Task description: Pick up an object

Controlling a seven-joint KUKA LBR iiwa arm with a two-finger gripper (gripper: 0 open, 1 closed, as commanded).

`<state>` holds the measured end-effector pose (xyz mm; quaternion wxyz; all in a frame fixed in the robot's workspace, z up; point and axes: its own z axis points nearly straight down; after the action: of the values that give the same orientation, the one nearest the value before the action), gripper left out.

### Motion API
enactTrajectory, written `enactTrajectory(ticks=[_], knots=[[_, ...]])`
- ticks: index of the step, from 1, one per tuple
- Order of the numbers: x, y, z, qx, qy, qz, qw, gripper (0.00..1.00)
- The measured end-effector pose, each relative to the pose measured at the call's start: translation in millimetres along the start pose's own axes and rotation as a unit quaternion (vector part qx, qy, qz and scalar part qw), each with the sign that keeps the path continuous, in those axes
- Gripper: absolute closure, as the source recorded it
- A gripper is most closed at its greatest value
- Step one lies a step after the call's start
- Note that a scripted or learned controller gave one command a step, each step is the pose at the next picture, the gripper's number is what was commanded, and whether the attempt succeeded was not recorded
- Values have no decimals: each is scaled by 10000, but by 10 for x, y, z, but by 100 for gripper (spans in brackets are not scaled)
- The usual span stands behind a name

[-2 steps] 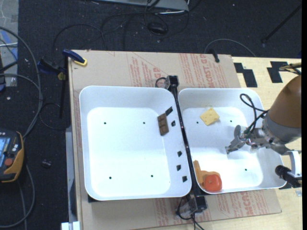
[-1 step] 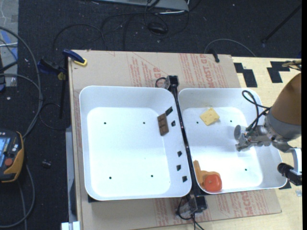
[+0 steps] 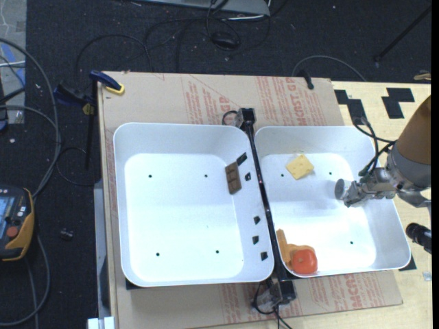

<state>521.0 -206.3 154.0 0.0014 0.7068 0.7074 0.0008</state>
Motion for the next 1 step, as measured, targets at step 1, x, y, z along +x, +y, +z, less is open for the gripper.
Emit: enactTrajectory(ticks=[1], knots=[[32, 33, -421, 5, 1, 0, 10000, 100]])
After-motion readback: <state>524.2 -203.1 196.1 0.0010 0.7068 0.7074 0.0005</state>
